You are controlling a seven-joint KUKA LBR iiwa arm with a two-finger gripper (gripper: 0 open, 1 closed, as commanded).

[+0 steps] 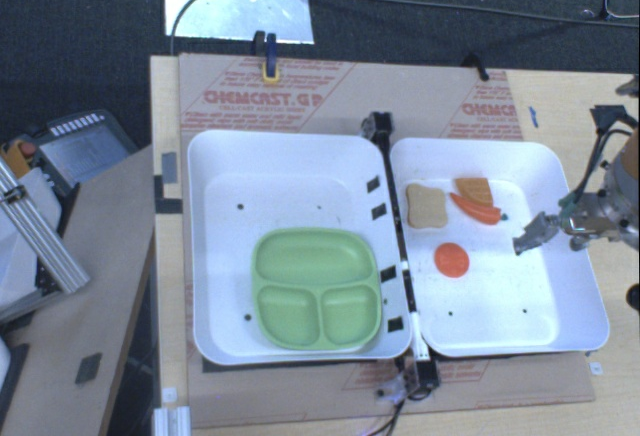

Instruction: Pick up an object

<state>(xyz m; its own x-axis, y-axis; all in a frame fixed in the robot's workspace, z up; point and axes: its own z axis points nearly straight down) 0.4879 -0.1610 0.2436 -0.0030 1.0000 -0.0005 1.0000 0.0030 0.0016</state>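
Jaws' state indeterminate, poised at right bin's [575, 324] right wall. Orange disc [452, 260], toast slice [427, 206] and red-orange piece [477, 210] lying well to their left. Probable failure: closure on nothing, or wall contact, caused by an offset descent.

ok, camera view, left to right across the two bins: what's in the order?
Green divided plate in the left bin → bread slice → round orange piece → carrot-like orange stick → gripper at the right bin's right side.
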